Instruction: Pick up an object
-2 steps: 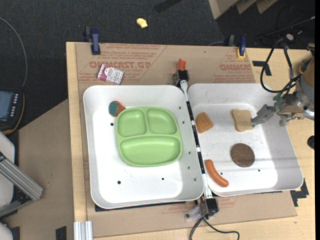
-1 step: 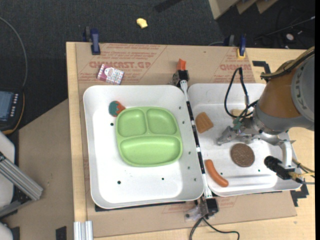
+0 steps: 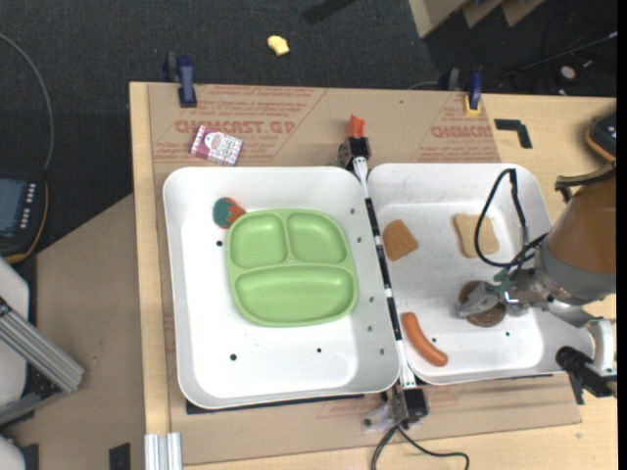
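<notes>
my claw (image 3: 487,304) low over brown lump (image 3: 480,306) in right bin (image 3: 441,368), lined up for grab; cannot tell claw state.

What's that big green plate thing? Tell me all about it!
The green plate is a light green tray that looks like smooth plastic, with rounded corners. It has three sections: two small ones at the far side and one wide one nearer the camera. Nothing is in any of them. It lies flat in the left white bin. A small red and teal object sits at its far left corner, close against its edge.
</notes>
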Available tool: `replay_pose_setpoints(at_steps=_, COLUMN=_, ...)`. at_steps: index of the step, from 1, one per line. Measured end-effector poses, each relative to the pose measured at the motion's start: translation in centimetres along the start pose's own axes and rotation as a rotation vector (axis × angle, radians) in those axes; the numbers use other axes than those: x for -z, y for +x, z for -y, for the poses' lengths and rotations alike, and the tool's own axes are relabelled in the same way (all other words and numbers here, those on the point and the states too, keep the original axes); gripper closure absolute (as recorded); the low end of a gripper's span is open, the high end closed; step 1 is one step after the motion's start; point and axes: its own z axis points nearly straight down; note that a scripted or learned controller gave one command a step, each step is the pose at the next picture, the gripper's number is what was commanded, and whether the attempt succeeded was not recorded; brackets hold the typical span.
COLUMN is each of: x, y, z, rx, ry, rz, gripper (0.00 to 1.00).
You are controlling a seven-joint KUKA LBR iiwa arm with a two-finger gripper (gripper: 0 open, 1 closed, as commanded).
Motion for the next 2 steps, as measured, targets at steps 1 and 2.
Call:
replay_pose_setpoints(at_steps=1, x=0.0, y=2.5, z=-2.2, rx=0.008, ry=-0.007, rz=0.002, gripper=0.0)
replay_pose_setpoints(at_steps=2, x=1.1, y=2.4, z=-2.2, rx=0.006, ry=-0.009, rz=0.003, gripper=1.0)
